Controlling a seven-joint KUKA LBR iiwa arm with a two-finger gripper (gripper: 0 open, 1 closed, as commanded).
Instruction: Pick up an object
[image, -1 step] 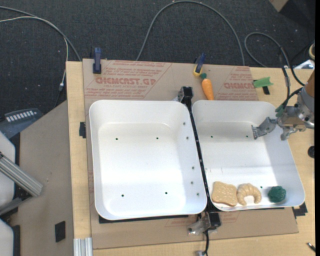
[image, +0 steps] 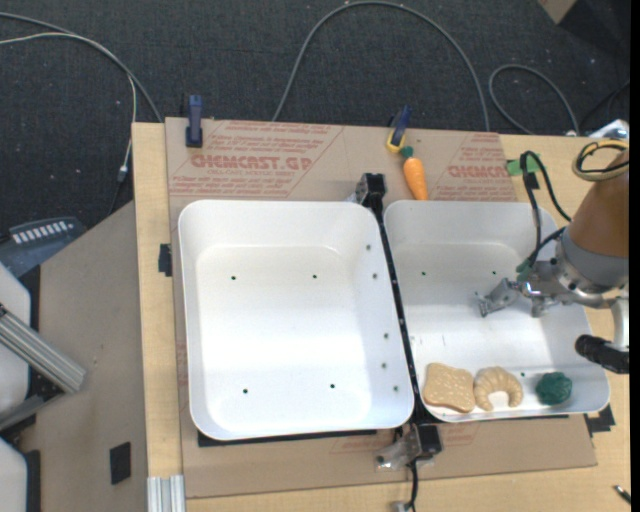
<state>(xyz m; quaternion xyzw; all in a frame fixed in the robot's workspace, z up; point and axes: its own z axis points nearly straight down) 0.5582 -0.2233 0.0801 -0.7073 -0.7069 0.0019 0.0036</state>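
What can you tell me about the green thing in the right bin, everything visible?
The green object is small, rounded and dark green, with a lumpy, matte surface; what it is made of is not clear. It lies in the right bin's near corner, close to the front wall. It is the rightmost of three items there, beside a pale croissant-shaped piece, with a slight gap. The claw sits farther back, apart from it.
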